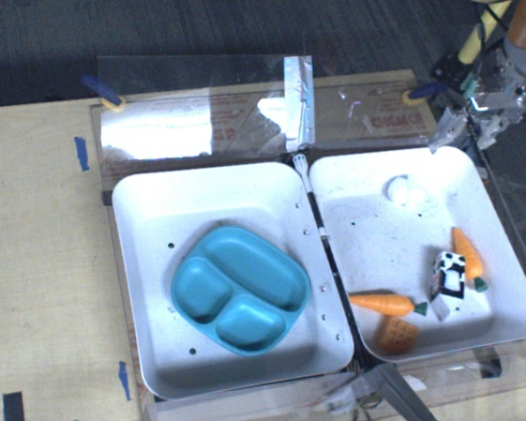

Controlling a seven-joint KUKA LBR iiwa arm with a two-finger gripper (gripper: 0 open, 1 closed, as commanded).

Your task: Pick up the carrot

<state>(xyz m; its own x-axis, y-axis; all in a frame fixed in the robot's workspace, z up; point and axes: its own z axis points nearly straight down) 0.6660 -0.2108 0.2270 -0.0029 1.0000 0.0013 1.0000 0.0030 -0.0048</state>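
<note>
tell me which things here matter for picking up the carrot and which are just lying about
For the job:
- carrot, near the front left of the right bin
- second carrot, by the right wall
- gripper, above the bin's far right corner

Lying about:
- black and white toy
- waffle-like piece
- blue divided plate in the left bin

Tool point(466, 125) at upper right (partly cropped), raised, wrist above it at frame edge
</note>
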